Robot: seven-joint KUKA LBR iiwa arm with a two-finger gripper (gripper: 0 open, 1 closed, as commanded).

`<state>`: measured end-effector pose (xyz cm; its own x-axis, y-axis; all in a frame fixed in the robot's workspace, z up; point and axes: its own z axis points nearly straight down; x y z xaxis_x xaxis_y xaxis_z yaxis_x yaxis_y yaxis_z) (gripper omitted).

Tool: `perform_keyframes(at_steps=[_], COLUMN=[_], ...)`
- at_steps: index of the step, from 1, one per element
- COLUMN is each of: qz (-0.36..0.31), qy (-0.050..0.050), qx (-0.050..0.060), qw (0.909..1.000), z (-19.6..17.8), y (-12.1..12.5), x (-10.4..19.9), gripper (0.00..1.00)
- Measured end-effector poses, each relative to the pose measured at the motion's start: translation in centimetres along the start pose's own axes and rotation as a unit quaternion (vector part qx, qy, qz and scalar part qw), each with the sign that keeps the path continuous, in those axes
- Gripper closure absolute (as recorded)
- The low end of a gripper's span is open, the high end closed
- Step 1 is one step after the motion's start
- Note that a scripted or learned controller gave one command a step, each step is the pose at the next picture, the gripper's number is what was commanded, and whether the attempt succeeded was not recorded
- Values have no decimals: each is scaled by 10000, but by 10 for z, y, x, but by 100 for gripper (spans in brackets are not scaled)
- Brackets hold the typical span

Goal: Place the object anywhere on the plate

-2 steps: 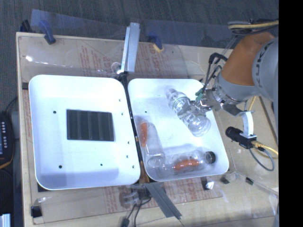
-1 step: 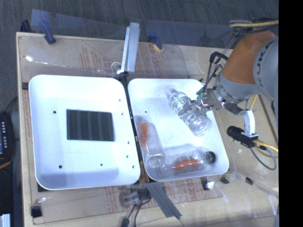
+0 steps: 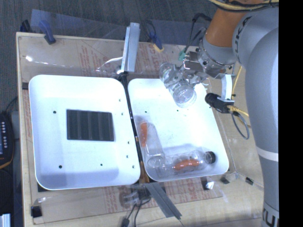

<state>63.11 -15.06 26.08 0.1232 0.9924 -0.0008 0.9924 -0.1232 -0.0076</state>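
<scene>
— Clear plastic, that cup (image 3: 179, 88)? Where is it?
— Upper right of the frame, over the right bin's (image 3: 199, 122) top edge, right at the gripper (image 3: 190, 72). I can't tell whether the gripper is clamped or spread.
— Any writing?
— Faint red print (image 3: 87, 56) on the bench sheet, unreadable.
— Anything else around?
— A dark ribbed plate (image 3: 90, 125) lies in the left bin (image 3: 42, 86), and two clear bottles (image 3: 182, 162) lie lower right.

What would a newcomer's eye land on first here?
Probably the grey arm with its orange band, reaching in from the right, its hand over the right bin's far end with a clear glass-like object there. Next, the dark rectangular plate in the left bin, then clear bottles along the right bin's near edge.
</scene>
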Motion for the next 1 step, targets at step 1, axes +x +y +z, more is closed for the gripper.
perform_keyframes(at_steps=[1], qz=[621], qy=[-2], qx=[19], qw=[9981], z=[12], y=[-41], x=[69], gripper=[100])
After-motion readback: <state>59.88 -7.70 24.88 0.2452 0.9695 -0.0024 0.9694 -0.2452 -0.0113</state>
